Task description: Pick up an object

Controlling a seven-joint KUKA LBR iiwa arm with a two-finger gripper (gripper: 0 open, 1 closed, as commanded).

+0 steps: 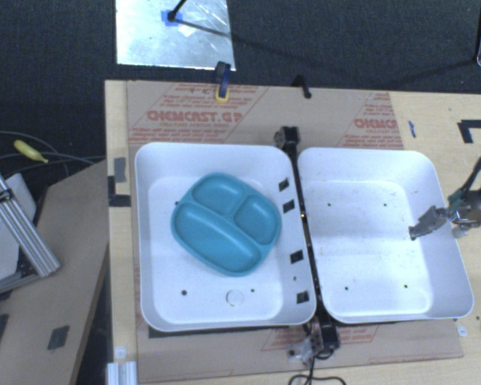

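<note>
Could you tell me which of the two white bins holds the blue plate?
The left bin holds the blue divided plate; the gripper hangs over the right bin.

The board (321, 111) under the bins carries red print: "CHEMCAST GP" reads on its upper left part, and again on the upper right (there partly cut, less clear).

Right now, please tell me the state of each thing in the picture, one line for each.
blue divided plate: lies flat and right side up in the left bin, nothing in its compartments.
left bin: holds the plate.
right bin: the gripper sits over its right rim.
gripper: at the right bin's right edge, holds nothing that I can see; open or shut, I cannot tell.
</note>
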